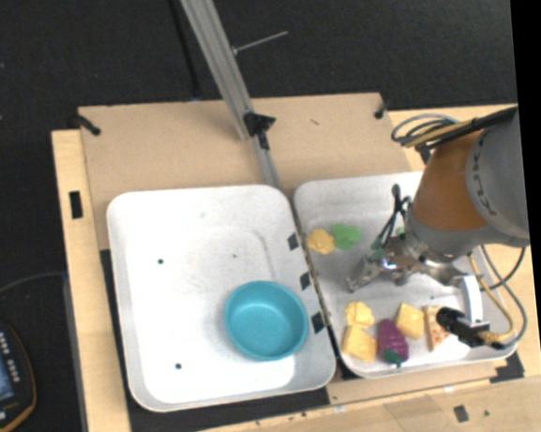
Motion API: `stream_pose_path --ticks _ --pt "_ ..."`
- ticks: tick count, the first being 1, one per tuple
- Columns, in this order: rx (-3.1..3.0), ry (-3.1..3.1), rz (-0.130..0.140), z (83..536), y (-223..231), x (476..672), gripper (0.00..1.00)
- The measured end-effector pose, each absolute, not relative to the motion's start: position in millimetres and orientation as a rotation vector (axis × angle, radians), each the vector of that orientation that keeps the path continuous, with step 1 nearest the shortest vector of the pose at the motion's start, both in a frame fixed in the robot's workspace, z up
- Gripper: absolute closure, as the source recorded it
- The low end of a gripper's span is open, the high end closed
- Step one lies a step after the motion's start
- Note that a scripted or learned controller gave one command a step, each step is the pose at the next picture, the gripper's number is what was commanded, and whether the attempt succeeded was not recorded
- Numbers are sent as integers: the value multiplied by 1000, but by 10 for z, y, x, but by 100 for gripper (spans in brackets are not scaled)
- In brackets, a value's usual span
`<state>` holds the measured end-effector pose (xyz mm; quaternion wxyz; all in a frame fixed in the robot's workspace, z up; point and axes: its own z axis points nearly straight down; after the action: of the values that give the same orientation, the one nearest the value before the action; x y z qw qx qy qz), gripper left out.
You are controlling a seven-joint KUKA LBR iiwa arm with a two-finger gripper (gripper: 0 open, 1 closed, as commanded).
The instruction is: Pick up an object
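My gripper [368, 272] hangs over the middle of the right bin [344, 194], with the grey arm and its orange band reaching in from the right. Its metal fingers point left and down, with nothing visibly between them. Just left of and above it lie a small yellow object [321, 242] and a green one [347, 236]. Below the gripper, along the bin's near edge, sit a yellow piece [358, 314], a second yellow piece [359, 345], a purple object [390, 339], a yellow block [409, 319] and an orange-and-white strip [434, 328].
A blue bowl [264, 319] rests in the near right part of the left bin [159, 229]. A grey metal pole [225, 68] slants down from the top to the divide between the bins. A handheld controller [1, 380] lies at the far left edge.
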<state>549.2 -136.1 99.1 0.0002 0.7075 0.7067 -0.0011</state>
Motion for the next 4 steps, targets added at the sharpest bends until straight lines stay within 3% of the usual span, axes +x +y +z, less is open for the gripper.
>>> stream_pose_path --ticks 1,2,3,4 --pt "2225 2213 4 1119 -1367 5507 100" --pt "2217 2215 6 1754 -1433 5524 100" --pt "2214 2221 6 2054 -1445 5542 100" --pt "2211 2231 6 2113 -843 5571 100"
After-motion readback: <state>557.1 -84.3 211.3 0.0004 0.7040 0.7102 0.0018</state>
